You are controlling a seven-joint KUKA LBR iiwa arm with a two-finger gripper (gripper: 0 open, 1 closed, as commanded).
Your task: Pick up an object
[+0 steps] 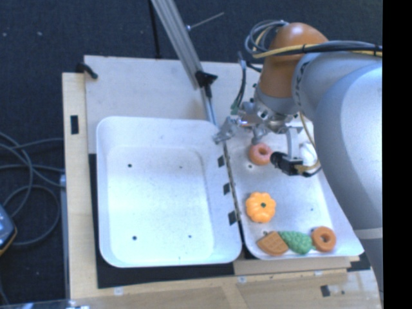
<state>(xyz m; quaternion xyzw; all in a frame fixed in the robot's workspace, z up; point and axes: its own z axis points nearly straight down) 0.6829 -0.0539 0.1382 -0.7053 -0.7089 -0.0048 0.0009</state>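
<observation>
- the gripper (260, 134) is hanging over the right bin's (322, 201) far edge, can't tell its grip state
- pink donut (261, 154) is sitting just beneath it

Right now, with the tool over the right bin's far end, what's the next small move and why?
Probably lower the tool straight onto the pink donut. The donut lies just below it in the right bin, apart from the pumpkin, so little sideways travel seems needed.
</observation>
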